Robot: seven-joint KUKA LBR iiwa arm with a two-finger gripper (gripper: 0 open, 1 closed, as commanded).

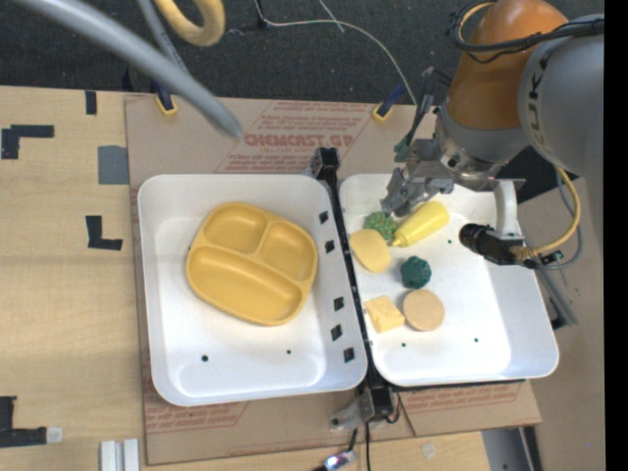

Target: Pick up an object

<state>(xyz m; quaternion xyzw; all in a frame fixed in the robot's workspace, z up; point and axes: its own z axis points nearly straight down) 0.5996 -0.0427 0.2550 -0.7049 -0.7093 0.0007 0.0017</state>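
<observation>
Gripper low over the far left of the right bin, at the food pieces.
It sits right against the yellow corn cob and green broccoli piece; whether it is spread or pinching cannot be told. The left bin holds a yellow divided plate.

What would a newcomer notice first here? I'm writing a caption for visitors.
The big yellow divided plate lying in the left bin catches the eye first. Next comes the arm's orange band at upper right, with its claw down among small toy foods in the right bin, by a yellow corn cob.
</observation>
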